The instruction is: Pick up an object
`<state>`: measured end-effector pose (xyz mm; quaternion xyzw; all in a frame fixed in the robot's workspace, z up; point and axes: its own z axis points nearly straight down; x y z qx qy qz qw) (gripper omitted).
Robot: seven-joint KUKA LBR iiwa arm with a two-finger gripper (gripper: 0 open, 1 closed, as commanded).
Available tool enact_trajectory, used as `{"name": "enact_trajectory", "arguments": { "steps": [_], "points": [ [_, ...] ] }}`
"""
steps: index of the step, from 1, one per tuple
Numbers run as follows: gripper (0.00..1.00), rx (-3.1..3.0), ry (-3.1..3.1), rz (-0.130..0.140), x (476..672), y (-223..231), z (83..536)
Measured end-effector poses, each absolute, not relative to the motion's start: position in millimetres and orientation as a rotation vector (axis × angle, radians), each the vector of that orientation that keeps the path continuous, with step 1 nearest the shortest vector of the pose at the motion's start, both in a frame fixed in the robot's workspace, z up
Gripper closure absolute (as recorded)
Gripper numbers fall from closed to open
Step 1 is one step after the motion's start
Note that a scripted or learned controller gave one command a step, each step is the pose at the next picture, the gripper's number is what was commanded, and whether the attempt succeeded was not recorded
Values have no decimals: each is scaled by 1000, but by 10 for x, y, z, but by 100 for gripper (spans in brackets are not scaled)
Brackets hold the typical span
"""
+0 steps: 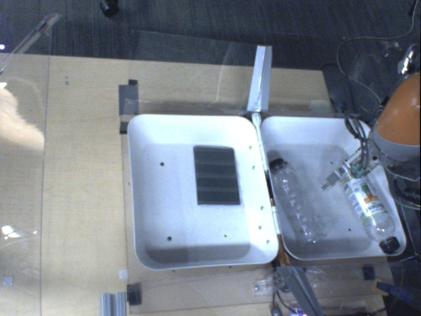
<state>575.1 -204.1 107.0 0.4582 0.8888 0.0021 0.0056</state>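
Reaches in from the right over the right-hand shallow white plastic bin (309, 127), grey arm with orange band (402, 120) above, two-finger gripper (343, 174) low over the bin floor. Cannot tell whether the claw is spread or pressed together; nothing visibly caught in it. Two candidates in that bin: a clear plastic bottle with a dark cap (293, 199), lying on its side just beside the bin's left wall, cap toward the far end; and a second clear plastic bottle with a printed label and a dark cap (371, 210), lying on its side near the right wall, cap toward the near corner, close under the gripper. In the left-hand shallow white plastic bin (148, 196), a flat dark ribbed rectangular block (216, 175) near the middle, well apart from the gripper. Judged step: descent onto the labelled bottle. For a good grasp: align the closing direction across the bottle's long axis, centre over the labelled mid-body rather than the tapered neck, descend until both sides of the body are straddled. Expect a smooth round body, likely to roll or squirt out under an off-centre pinch. Close gently, lift straight up, keep clear of the bin wall.
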Motion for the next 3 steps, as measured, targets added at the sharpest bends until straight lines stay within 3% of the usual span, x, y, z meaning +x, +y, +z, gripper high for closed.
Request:
{"name": "enact_trajectory", "arguments": {
  "steps": [1, 2, 3],
  "points": [
    [0, 1353, 2825, 5, 5901, -2049, 1531],
    [0, 1223, 2866, 16, 5767, -1998, 918],
    [0, 1084, 2938, 3, 5808, -2043, 1172]
  ]
}}
